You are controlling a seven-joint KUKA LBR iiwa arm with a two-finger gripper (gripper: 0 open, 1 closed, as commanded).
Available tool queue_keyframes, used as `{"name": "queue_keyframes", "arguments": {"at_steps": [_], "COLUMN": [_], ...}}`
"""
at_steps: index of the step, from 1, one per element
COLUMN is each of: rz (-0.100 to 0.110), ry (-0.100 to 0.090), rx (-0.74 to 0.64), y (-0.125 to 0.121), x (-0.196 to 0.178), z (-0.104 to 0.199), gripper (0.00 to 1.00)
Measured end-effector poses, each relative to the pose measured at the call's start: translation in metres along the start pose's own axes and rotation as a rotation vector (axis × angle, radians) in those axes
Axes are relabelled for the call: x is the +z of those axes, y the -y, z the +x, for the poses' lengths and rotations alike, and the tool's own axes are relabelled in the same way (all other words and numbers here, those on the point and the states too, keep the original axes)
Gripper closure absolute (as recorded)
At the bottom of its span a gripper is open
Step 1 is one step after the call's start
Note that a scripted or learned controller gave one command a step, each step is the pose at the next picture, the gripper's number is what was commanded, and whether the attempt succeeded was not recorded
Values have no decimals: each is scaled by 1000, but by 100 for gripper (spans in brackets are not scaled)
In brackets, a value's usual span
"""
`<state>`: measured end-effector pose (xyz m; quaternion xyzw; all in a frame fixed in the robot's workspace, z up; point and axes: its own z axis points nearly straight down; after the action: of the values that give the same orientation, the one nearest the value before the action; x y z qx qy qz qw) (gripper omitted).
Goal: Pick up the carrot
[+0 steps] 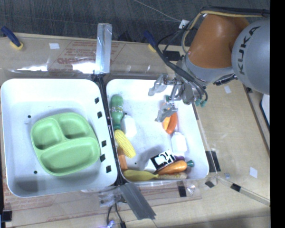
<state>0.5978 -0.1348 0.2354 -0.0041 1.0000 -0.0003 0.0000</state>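
Two white bins are sitting side by side, and we are seeing the silver two-finger gripper (170,114) in the right bin (199,127), its fingers pinching the small orange carrot (170,123).

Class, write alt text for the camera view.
The gripper hangs right above an orange carrot in the right bin, among corn and other toy foods. The left bin holds a green divided plate.
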Motion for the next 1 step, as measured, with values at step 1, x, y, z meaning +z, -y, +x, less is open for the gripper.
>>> {"name": "queue_keyframes", "arguments": {"at_steps": [1], "rz": [0], "ry": [4], "rx": [-203], "y": [-7], "x": [112], "z": [23], "gripper": [0]}}
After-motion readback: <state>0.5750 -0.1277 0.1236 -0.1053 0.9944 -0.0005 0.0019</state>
